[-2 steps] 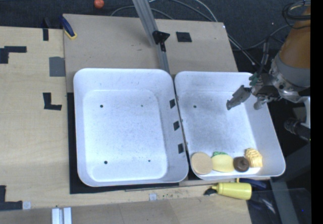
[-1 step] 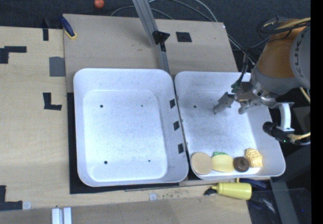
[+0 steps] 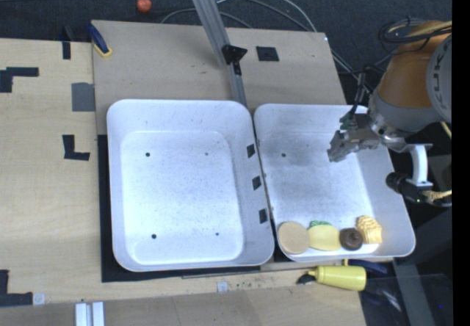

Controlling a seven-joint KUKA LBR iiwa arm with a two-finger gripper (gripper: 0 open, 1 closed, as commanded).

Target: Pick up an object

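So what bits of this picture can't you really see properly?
- The gripper over the right bin: too small and dark in the camera view to tell how its tips stand.
- The small things along that bin's near edge: too small and blurred to name; a green one is partly hidden behind its neighbours.
- The arm: cut off by the picture's right side.
- The yellow object below the bin: too blurred to identify.

Both white bins, left (image 3: 125, 192) and right (image 3: 308, 122), look like smooth plastic, speckled grey. The table (image 3: 154, 60) is matt pale wood. The far pole (image 3: 209, 5) is brushed metal.
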